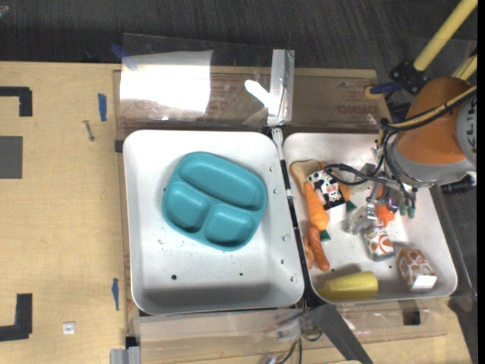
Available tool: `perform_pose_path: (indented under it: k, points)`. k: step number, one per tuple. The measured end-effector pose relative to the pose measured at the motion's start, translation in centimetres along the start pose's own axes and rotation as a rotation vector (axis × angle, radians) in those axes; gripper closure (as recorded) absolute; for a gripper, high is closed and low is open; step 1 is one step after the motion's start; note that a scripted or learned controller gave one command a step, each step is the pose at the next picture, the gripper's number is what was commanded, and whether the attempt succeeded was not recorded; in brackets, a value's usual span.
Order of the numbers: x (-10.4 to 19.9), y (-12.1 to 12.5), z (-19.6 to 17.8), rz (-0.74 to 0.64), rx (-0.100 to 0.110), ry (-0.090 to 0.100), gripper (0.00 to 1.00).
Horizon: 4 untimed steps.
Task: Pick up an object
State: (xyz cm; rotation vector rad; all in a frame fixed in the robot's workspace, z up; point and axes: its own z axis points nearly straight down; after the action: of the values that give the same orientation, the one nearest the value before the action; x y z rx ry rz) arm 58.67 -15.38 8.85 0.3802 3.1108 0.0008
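Two-finger gripper [364, 220], finger state indiscernible, hangs over the right white bin [443, 237]; the small red-and-white cylindrical can [379, 243] lies just beside it, toward the bin's near edge.

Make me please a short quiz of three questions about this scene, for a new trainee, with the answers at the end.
1. True or false: the teal divided plate lies in the left bin.
2. Which thing lies nearest the front edge of the right bin? A) the carrot B) the yellow banana-like piece C) the black and white toy
3. Fill in: the gripper is low over the ___ bin.

Key: 1 true. 2 B. 3 right; whether its fingers hold anything cannot be seen.
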Motion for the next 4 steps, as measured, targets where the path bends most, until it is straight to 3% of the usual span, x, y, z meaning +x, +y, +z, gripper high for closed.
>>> perform_pose_path:
  k: [1,2,4]
  points:
    - [5.7,-2.8,-0.1,-0.138,0.001,-0.001,0.0]
    - [9.4,-5.4,-0.1,-0.169,0.002,-0.003,0.0]
    - [9.1,-6.2,-0.1,-0.172,0.0,-0.004,0.0]
